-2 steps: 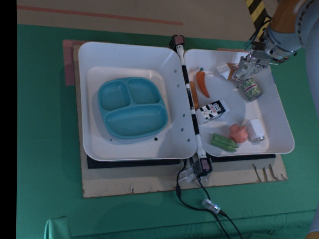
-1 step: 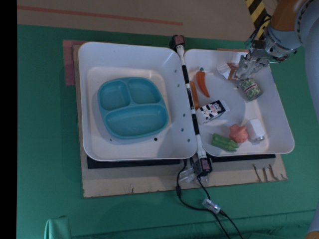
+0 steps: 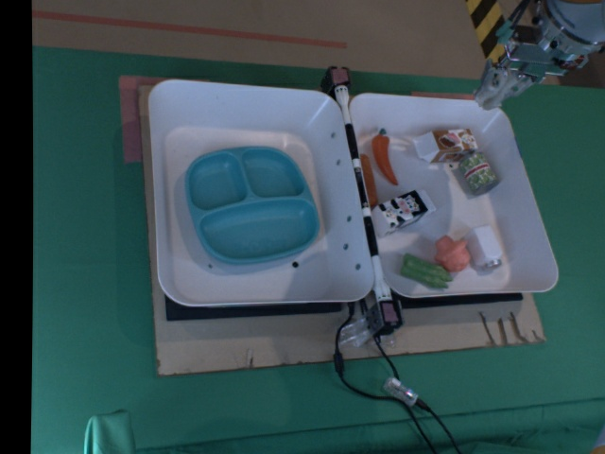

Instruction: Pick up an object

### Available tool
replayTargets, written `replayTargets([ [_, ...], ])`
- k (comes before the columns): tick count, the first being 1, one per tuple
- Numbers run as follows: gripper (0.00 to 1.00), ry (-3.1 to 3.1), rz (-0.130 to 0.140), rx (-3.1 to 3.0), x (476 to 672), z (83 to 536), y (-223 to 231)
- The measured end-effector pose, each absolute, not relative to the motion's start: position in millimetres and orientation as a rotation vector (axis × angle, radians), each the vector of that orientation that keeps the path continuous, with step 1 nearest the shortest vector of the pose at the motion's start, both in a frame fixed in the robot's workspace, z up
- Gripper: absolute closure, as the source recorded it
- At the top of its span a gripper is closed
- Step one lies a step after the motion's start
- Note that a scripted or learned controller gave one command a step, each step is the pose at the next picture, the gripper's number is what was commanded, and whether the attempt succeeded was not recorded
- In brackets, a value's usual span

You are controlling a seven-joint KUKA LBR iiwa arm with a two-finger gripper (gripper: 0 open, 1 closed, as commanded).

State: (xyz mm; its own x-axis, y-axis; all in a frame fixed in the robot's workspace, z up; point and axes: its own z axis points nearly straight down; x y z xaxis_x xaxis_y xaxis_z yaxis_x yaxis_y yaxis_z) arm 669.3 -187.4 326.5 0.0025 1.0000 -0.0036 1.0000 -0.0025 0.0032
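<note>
Up at the far right corner of the right bin, the tool hangs above the rim, and whether it is wide or narrow cannot be told from this angle; nothing shows between its tips. Below it in that bin lie a small carton and a green can just beside each other, an orange carrot near the dividing wall, a cow-print milk box, a pea pod touching a pink toy, and a white cup just beside that. The left bin holds a blue divided plate. Both bins sit on cardboard on the green surface.
</note>
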Motion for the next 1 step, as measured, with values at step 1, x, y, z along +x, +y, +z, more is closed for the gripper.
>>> replayTargets([
  [1,1.0,2.214,0.0,2.22,678.7,340.7,-187.5],
])
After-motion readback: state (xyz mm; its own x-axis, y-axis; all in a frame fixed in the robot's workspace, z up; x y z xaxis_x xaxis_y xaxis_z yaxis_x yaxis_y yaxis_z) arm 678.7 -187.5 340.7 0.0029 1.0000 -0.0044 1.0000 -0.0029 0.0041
